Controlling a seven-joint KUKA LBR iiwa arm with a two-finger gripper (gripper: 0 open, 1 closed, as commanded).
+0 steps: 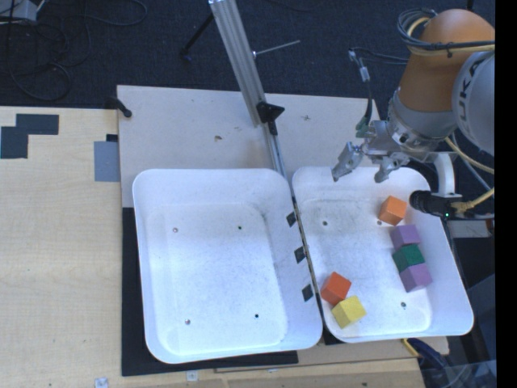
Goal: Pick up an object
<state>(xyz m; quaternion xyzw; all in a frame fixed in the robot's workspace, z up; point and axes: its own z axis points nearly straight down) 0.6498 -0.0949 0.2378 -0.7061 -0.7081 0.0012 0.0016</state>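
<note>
Six blocks lie in the right bin (452, 318), each cube-like, without a long axis; the jaws (364, 170) hang spread and empty above its far rim.

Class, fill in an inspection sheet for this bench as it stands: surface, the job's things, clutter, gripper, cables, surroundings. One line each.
Surface: two white bins side by side, left bin and right bin, on a pale bench.
Job's things: six blocks in the right bin: orange block near the back, purple block, green block and second purple block in a row along the right side, red-orange block and yellow block at the front.
Clutter: nothing seen.
Gripper: gripper open, above the right bin's back edge, holding nothing.
Cables: cables looped beside the arm.
Surroundings: slanted aluminium rail; dark floor.
</note>
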